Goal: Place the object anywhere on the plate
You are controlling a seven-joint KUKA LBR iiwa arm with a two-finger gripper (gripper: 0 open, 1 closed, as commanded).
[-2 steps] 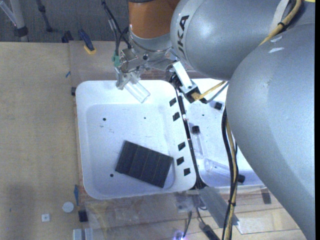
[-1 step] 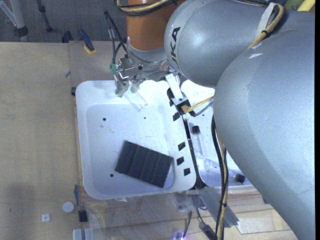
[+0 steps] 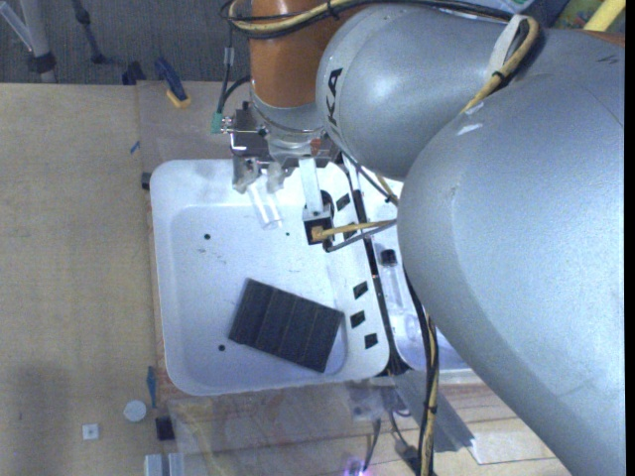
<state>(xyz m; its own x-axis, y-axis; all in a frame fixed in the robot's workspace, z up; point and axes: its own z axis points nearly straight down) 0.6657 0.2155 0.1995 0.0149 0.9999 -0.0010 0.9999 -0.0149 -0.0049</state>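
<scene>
The grey arm (image 3: 496, 167) reached in from the right, its bulk covering most of that side; the orange band (image 3: 288, 38) sat above the wrist, near the top edge; the gripper (image 3: 266, 204) pointed down over the far edge of the left bin (image 3: 174, 296); its two pale fingers (image 3: 260, 206) stood slightly apart, nothing between them.

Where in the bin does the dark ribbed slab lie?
In the camera view, the dark ribbed slab lies flat and askew near the front edge of the left white bin, below the hand.
</scene>
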